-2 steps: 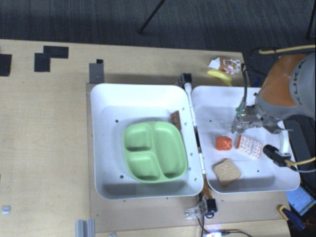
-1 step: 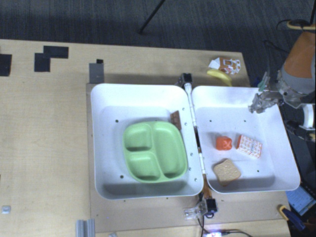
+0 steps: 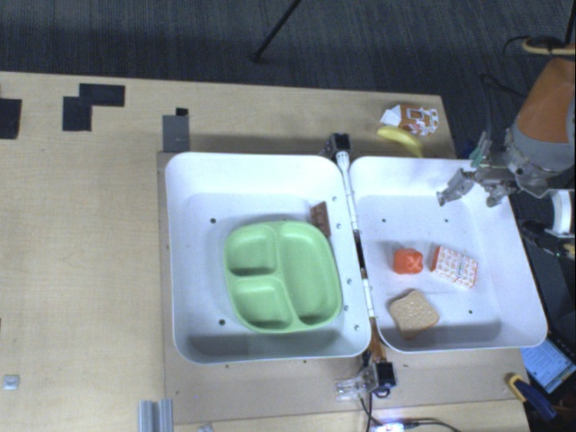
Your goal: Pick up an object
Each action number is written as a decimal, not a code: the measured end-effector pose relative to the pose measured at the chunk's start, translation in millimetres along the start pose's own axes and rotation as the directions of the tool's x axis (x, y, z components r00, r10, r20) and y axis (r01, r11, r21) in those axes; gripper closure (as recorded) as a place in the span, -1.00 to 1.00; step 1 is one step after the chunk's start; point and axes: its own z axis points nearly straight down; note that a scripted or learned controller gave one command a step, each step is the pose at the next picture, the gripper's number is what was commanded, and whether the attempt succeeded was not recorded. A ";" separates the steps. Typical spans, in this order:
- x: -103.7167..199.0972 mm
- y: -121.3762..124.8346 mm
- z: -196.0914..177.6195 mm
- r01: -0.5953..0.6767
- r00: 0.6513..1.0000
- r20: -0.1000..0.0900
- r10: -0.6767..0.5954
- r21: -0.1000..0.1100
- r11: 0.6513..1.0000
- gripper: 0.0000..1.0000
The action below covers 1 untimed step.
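Observation:
The right bin (image 3: pixel 405 187) holds a small orange-red object (image 3: pixel 408 261), a white packet with a red pattern (image 3: pixel 453 267) and a tan bread-like slice (image 3: pixel 413 312), all near its front half. My gripper (image 3: pixel 471 190) hangs over the bin's far right part, well behind these objects. Its two fingers stand apart, with nothing between them. The grey arm with its orange band (image 3: pixel 549 106) comes in from the right.
The left bin (image 3: pixel 193 205) holds a green divided tray (image 3: pixel 282 275), with a small brown item (image 3: pixel 319 214) by the tray's far right corner. A yellow banana-like toy and a small packet (image 3: pixel 409 124) lie on the bench behind the right bin.

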 end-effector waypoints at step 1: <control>43.4 -67.0 67.7 -0.001 1.000 -0.001 0.001 -0.001 1.000 -1.00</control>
